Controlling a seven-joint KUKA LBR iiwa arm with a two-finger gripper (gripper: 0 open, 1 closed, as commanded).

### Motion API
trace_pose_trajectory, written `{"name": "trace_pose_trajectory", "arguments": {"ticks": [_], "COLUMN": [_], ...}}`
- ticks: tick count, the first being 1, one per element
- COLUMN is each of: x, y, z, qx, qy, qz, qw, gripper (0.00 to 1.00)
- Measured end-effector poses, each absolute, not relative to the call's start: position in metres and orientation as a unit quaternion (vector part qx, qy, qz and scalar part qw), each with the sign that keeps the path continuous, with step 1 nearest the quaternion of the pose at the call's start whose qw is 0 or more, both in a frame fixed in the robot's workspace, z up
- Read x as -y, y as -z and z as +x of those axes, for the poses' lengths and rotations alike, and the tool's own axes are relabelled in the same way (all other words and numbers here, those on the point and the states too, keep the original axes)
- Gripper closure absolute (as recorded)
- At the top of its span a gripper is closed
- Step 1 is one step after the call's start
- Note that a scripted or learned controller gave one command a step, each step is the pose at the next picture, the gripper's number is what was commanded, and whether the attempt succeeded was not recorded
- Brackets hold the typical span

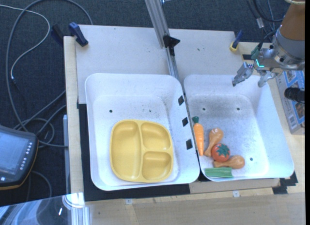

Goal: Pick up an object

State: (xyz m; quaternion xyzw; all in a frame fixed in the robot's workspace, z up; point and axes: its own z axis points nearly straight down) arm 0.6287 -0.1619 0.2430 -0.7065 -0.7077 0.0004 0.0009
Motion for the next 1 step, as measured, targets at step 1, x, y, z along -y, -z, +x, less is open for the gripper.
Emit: {"name": "trace_pose_trajectory", "arguments": {"ticks": [1], "x": [0.1657], "y": [-0.1934], "z": [0.6190], "qx": [0.707], "qy": [-0.0019], "qz": [-0.707], "qw": [0.003], "gripper": [0.00]}}
